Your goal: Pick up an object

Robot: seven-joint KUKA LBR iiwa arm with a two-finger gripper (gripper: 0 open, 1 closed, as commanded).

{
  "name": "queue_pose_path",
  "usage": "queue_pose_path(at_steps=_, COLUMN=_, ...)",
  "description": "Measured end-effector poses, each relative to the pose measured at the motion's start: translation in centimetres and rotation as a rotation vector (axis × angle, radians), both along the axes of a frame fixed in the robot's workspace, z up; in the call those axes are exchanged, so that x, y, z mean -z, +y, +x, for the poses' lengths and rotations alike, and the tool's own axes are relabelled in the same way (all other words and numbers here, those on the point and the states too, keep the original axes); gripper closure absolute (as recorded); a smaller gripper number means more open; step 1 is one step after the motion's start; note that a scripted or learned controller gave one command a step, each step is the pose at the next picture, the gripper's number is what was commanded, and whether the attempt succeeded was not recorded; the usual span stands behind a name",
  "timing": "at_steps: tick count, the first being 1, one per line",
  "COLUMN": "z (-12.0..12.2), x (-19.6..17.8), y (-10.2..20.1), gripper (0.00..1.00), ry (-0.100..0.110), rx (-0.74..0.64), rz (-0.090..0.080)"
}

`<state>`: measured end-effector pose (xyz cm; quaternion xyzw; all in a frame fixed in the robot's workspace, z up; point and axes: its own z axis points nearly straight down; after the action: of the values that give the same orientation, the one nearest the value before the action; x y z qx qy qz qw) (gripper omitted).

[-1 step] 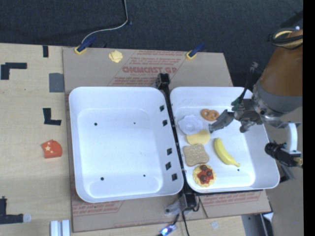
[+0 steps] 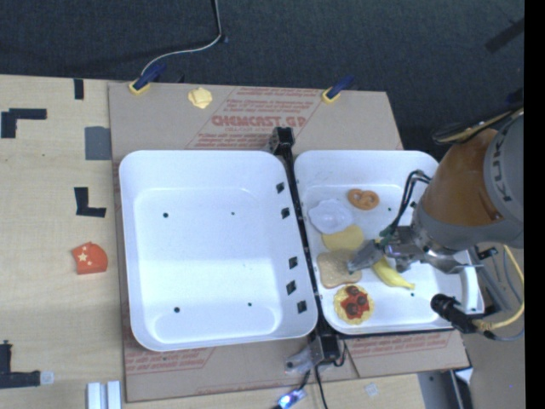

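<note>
Gripper (image 2: 364, 258) down inside the right bin (image 2: 387, 162), reaching leftward from the grey arm (image 2: 464, 207) with its orange band. Fingers too dark and foreshortened against the food to read as spread or pressed together (cannot tell which), and nothing visibly pinched between them.

Toy food clustered around the fingertips. Yellow cheese slice (image 2: 341, 239) just above and left of the tips, overlapping the tan bread slice (image 2: 334, 268) that lies below it; fingertips over or touching the right edge of the bread, contact not certain. Banana (image 2: 392, 276) just right of the tips and below the wrist, lying at a slant, partly tucked under the gripper body. Small round pizza with red toppings (image 2: 353, 303) below the tips, near the bin's front wall, apart from the fingers. Clear plastic piece (image 2: 329, 216) (pale, hard to make out) above the cheese, close to the divider between the bins. Pretzel (image 2: 363, 198) further up, well apart from the gripper.

Left bin (image 2: 204, 164) side by side with the right one, both on a brown cardboard sheet (image 2: 255, 118). Small yellow object (image 2: 200, 98) on the cardboard behind the left bin. Red toy piece (image 2: 90, 258) on the wooden bench left of the bins, well apart from everything else.
</note>
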<state>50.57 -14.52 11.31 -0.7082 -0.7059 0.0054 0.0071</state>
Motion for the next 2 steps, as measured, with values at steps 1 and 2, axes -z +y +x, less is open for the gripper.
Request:
queue_pose_path(at_steps=1, z=9.7, x=3.1, y=4.1, gripper=0.0, ry=-0.021, rx=-0.011, rz=-0.004)
queue_pose_path(at_steps=2, z=9.4, x=1.8, y=3.8, gripper=1.0, ry=-0.018, rx=-0.006, rz=-0.003)
